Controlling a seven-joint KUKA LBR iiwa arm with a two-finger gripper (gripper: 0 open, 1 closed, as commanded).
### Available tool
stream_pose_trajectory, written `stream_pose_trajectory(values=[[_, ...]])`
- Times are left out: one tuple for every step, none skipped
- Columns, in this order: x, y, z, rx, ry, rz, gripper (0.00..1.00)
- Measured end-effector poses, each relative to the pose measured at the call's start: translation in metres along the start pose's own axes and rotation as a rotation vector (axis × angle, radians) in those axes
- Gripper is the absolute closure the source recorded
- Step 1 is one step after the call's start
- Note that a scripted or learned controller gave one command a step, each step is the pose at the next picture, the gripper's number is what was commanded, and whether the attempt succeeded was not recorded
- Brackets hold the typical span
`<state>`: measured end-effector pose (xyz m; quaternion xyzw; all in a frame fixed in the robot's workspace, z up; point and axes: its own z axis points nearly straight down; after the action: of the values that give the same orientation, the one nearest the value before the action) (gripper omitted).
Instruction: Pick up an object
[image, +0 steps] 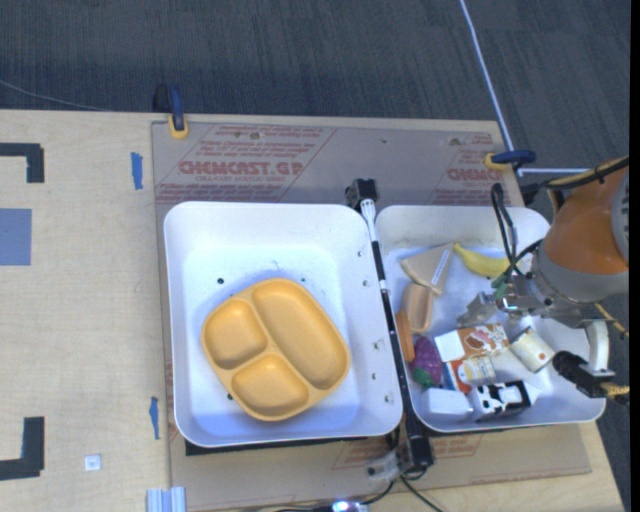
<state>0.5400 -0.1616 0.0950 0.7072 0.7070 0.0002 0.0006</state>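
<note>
I cannot tell my end effector (503, 300)'s state, so above the small orange-and-white carton (478, 346) I should descend straight, avoiding the yellow plastic banana (480, 261) beyond it.

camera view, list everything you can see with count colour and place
bins: 2, white, side by side on the bench
divided plate: 1, yellow-orange, three compartments, in the left bin
banana: 1, yellow, back of the right bin
wedge-shaped item: 1, tan, back left of the right bin
purple item: 1, purple, left side of the right bin
carton: 1, white and orange, middle of the right bin
black-and-white item: 1, front of the right bin
clamps: 2, blue and yellow, back edge of the board
arm: 1, grey with orange band, over the right bin
end effector: 1, low among the right bin's items
</note>
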Motion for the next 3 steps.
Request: stream_pose_trajectory(values=[[0.012,-0.011,0.005,-0.025,-0.009,0.003,0.0],[0.013,-0.011,-0.006,-0.026,-0.007,0.002,1.0],[0.061,-0.02,-0.117,-0.001,0.0,-0.001,1.0]])
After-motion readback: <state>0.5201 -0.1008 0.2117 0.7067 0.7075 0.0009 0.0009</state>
